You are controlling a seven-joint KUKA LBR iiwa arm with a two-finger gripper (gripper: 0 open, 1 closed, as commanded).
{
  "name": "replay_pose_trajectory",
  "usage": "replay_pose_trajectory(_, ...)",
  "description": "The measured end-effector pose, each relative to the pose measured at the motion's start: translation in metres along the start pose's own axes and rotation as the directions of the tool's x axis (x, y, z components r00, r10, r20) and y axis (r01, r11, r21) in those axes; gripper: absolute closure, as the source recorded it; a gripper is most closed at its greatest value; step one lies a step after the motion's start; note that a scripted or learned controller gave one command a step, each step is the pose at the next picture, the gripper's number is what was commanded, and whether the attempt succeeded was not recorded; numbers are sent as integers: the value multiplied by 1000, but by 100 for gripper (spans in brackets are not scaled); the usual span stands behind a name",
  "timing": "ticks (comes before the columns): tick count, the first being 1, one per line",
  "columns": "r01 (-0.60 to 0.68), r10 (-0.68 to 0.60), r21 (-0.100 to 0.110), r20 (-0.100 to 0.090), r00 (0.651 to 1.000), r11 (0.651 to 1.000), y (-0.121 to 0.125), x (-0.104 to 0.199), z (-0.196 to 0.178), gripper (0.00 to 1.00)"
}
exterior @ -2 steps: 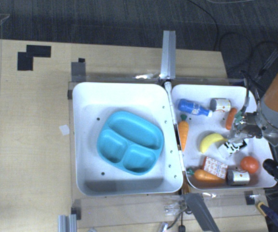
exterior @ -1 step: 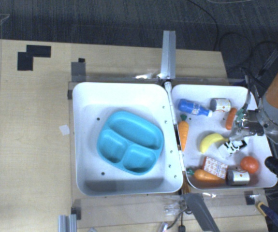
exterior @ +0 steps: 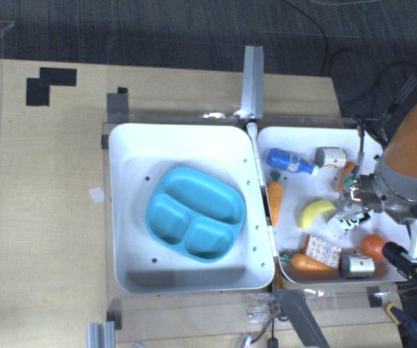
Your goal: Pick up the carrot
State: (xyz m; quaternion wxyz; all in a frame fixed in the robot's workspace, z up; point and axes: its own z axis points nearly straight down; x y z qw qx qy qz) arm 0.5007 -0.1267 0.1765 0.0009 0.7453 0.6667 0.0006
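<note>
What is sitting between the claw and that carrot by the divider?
In the camera view, a yellow lemon lies between the gripper and the carrot, on the right bin floor.

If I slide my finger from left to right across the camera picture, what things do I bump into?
Blue tray → carrot → blue bottle → banana → end effector.

wooden bench (exterior: 41, 216) with two white bins (exterior: 128, 267) side by side

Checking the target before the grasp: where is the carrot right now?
The slim orange carrot lies in the right bin along its left wall, below the blue bottle and left of the yellow lemon.
</note>
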Motion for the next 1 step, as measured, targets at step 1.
replay_pose_trajectory(1,148,-148,-5,1,989,989,-4,45,-109,100)
